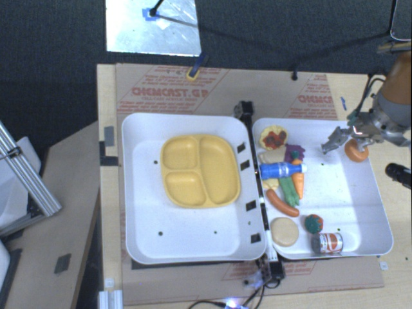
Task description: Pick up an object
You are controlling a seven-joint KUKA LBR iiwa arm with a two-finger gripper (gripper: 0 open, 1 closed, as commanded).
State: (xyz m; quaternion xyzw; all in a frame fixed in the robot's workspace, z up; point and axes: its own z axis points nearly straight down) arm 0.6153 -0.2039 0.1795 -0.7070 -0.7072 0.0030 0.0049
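Note:
My gripper (346,143) hangs over the far right part of the right bin (360,205). An orange round object (356,151) sits right against the gripper's underside, over the bin's right rim; whether it is gripped is unclear. Down the bin's left side lie toy foods: a red and yellow piece (273,136), a purple piece (294,152), a blue bottle (280,170), a carrot (298,184), a green piece (288,192), a sausage (282,203) and a beige disc (284,232). A red and green ball (313,223) and a small can (328,242) lie near the front rim.
The left bin (138,192) holds a yellow divided plate (196,171). A black divider with clips (254,172) runs between the bins. Bare white floor shows in the right bin's middle and right. A shiny metal sheet (152,18) lies beyond the bench.

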